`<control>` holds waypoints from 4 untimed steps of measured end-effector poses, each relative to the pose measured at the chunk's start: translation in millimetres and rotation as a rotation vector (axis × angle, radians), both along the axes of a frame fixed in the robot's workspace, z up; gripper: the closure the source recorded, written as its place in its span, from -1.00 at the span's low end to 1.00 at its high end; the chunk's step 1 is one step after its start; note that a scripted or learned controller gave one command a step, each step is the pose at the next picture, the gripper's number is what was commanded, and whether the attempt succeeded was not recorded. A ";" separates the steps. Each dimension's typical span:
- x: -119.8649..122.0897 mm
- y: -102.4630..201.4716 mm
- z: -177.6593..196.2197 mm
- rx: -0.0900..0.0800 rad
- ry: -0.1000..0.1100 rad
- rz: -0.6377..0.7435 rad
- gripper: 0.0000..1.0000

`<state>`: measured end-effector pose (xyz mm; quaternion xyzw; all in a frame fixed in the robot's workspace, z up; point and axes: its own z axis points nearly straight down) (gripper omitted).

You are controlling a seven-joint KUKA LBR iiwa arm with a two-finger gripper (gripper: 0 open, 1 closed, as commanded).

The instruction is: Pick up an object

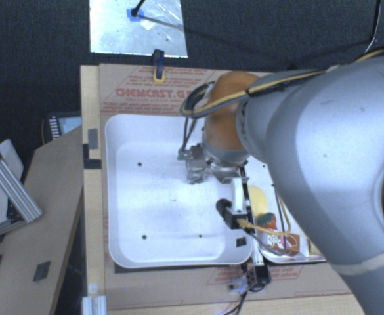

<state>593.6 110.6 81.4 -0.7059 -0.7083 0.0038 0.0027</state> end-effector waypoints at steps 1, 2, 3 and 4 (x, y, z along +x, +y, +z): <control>3.0 -0.3 19.7 0.002 -0.011 -0.003 1.00; 3.7 -0.3 30.4 0.002 -0.012 -0.004 1.00; 4.3 -0.4 40.8 0.003 -0.013 -0.004 1.00; 4.9 -0.4 51.4 0.003 -0.014 -0.004 1.00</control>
